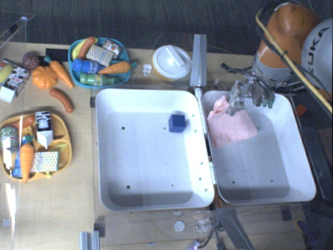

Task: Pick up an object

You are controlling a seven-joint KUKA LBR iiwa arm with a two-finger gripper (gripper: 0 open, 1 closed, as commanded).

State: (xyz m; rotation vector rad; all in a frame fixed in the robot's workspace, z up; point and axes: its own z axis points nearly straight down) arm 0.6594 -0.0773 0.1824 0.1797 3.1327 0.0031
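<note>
A pink cloth lies crumpled in the upper left part of the right bin. My gripper hangs over the cloth's far edge, at the back of that bin, and seems to touch or nearly touch the cloth's raised corner. A small blue cube rests in the left bin, toward its upper right.
A white lidded bowl stands behind the bins. A blue bowl of toy food is at the back left, and a yellow tray of toy food at the left. Loose toy vegetables lie on the bench.
</note>
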